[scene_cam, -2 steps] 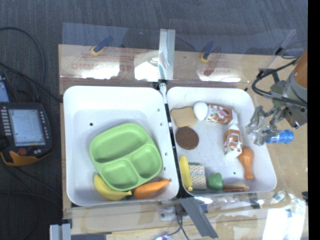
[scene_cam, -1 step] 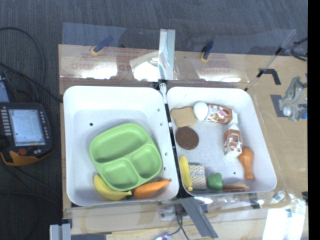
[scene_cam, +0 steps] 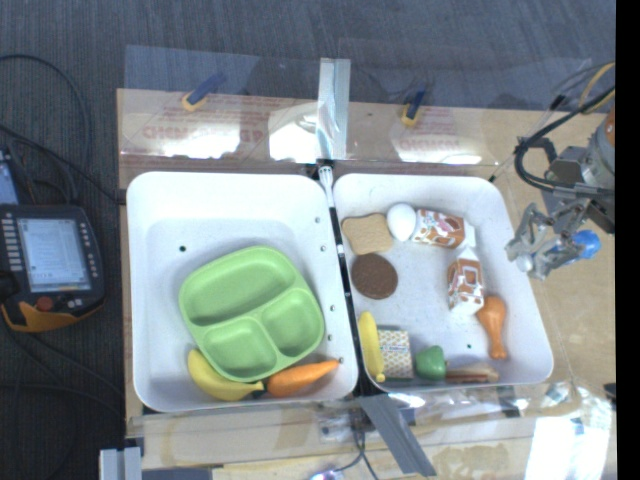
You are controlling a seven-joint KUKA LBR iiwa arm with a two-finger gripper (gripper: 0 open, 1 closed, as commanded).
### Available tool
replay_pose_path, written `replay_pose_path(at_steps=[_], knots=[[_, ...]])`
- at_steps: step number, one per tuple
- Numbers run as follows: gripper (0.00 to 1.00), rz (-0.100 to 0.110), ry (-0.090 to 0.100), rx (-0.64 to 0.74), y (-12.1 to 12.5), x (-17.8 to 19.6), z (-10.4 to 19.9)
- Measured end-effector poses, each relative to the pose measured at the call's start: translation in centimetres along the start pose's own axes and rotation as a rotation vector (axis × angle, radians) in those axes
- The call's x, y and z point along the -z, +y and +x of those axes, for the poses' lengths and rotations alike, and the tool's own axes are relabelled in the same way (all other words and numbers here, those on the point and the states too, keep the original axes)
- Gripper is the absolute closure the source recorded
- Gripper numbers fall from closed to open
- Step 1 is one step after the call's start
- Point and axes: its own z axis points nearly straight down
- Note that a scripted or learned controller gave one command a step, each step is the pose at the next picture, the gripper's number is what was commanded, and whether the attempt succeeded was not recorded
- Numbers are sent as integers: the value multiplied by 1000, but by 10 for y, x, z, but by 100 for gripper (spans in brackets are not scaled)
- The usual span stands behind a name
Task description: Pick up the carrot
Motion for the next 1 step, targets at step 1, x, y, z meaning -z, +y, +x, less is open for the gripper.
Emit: replay_pose_path(at_steps=[1], knots=[[100, 0, 1, 134, -21, -38, 14]])
